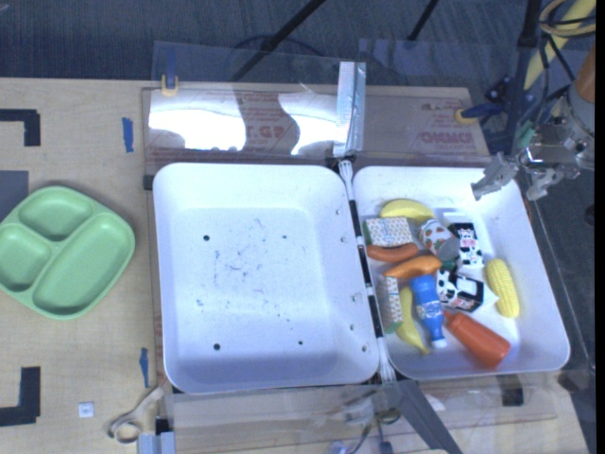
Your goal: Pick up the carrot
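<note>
We see the carrot (412,268) in the middle of the right bin (553,339), squeezed among other toys. Our gripper (518,176) hangs open over that bin's far corner, holding nothing. We might grab the blue bottle (428,307) touching the carrot by mistake.

Orange carrot (478,340); yellow corn (502,287); blue-white bottle (428,307); white bins (180,197); green plate (59,251).

light falls bright and cool from above me. strong glare whitens the clear plastic panel (241,121) behind the shallow white left bin (180,197). shadows are soft, detail slightly blurred, far floor dim.
</note>
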Controlling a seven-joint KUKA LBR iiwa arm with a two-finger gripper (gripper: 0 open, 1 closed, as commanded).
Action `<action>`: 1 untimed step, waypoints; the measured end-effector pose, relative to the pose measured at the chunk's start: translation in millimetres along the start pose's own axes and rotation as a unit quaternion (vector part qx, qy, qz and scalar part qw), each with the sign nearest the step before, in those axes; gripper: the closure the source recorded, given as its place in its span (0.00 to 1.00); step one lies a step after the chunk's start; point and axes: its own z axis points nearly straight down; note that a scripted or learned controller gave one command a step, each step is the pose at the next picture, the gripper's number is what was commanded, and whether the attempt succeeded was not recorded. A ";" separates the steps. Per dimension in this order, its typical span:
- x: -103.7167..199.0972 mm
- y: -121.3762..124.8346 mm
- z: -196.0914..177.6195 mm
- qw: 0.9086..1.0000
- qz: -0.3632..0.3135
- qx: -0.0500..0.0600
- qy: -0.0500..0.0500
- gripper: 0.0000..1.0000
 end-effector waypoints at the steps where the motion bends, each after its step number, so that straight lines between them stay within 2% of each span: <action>1: -32.7 30.9 79.5 0.998 -0.062 0.001 0.000 0.00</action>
